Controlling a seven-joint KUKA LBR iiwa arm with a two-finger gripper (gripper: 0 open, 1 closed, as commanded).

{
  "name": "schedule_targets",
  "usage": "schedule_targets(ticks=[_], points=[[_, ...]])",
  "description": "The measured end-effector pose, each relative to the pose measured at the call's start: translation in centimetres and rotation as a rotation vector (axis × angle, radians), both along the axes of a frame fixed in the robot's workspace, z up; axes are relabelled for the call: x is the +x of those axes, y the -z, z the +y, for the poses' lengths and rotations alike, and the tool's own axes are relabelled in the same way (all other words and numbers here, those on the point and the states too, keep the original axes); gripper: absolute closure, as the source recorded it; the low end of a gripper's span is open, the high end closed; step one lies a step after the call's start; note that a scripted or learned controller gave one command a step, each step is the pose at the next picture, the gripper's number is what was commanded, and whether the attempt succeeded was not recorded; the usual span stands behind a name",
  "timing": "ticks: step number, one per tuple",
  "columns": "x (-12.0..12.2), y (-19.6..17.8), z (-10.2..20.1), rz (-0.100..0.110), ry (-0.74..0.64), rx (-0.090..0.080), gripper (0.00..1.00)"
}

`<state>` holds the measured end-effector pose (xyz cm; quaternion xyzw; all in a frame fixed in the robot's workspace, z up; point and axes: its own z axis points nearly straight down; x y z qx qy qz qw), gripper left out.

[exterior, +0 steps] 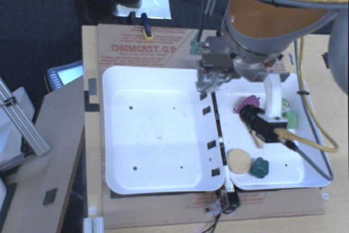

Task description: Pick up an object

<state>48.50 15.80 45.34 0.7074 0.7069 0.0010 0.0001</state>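
Nearest me, in the right bin [279,173], I see a tan disc [239,161] just beside a dark green lump [259,167]. Further back in that bin lie a magenta piece [251,101] and a pale green piece [292,119]. Beyond them the gripper [209,83] hangs over the seam with the left bin [158,133], at its far end. Whether it is open or closed, I cannot tell.

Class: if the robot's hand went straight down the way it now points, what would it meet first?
Probably the rim where the left bin and right bin meet, near their far end; the hand hangs above it. Depth is unclear, so it might land just inside either.
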Motion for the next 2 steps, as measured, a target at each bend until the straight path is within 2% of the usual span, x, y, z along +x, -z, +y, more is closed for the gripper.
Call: schedule_targets(ticks=[1,2], points=[[1.5,-8.5,3.5,-0.002,-0.011,0.001,1.0],[1.5,-8.3,6.2,-0.003,-0.005,0.002,1.0]])
